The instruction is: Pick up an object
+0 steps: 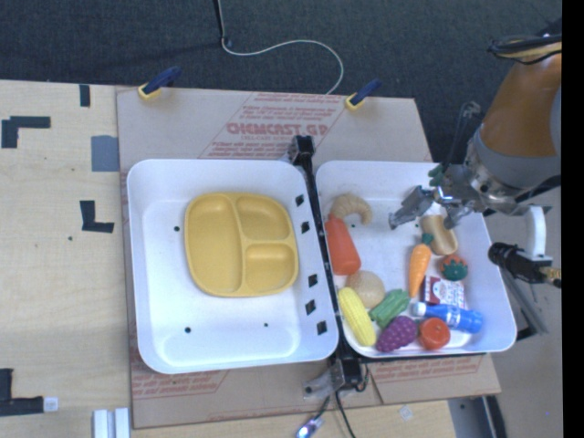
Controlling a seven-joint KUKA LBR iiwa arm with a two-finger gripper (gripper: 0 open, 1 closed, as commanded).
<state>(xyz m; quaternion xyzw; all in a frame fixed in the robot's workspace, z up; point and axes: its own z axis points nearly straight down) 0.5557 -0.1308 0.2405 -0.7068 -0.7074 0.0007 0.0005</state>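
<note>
The right bin [474, 336] holds several toy foods. Among them are a tan croissant [349, 208], an orange-red sausage [342, 245], a yellow corn cob [356, 316], purple grapes [397, 334], an orange carrot [418, 270] and a tan bread roll [442, 236]. My gripper [425, 214] hangs over the upper right part of this bin, just above the bread roll and the carrot's top. Its fingers are spread open and nothing sits between them.
The left bin [155, 318] contains a yellow divided plate [242, 245]. Near the right bin's lower right lie a blue tube [453, 316], a red-and-white carton [445, 292], a red tomato [434, 334] and a strawberry [453, 267]. A black divider [315, 254] separates the bins.
</note>
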